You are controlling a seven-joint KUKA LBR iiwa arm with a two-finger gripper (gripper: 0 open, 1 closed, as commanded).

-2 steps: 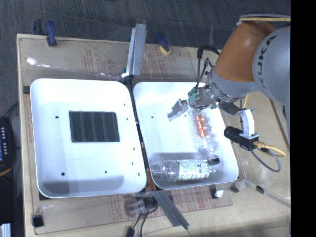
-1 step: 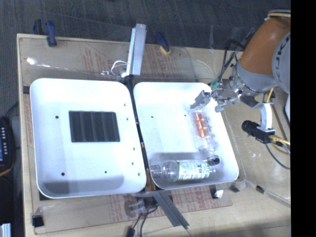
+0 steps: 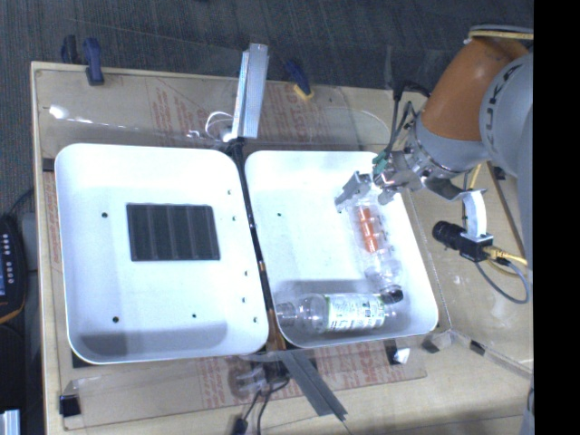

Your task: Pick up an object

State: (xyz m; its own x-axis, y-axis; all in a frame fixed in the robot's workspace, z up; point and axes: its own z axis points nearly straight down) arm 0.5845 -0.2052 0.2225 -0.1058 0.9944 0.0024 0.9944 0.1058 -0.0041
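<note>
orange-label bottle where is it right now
The orange-label bottle lies in the right bin by its right-hand wall in the camera view, just below the gripper, its lower end by the other clear bottle.

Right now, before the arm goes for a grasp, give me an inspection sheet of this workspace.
Surface: bench bearing a left bin and a right bin side by side.
Job's things: orange-labelled bottle lying along the right bin's right side; second clear bottle lying along its near wall. Whether the two touch cannot be told.
Clutter: dark ribbed panel lying flat in the middle of the left bin.
Grippers: gripper over the right bin's far right part, at the orange-labelled bottle's far end.
Cables: white loop at the bench's far edge; dark leads at its near edge.
Surroundings: blue clamp and metal bar on the far edge; dark carpet beyond.
</note>
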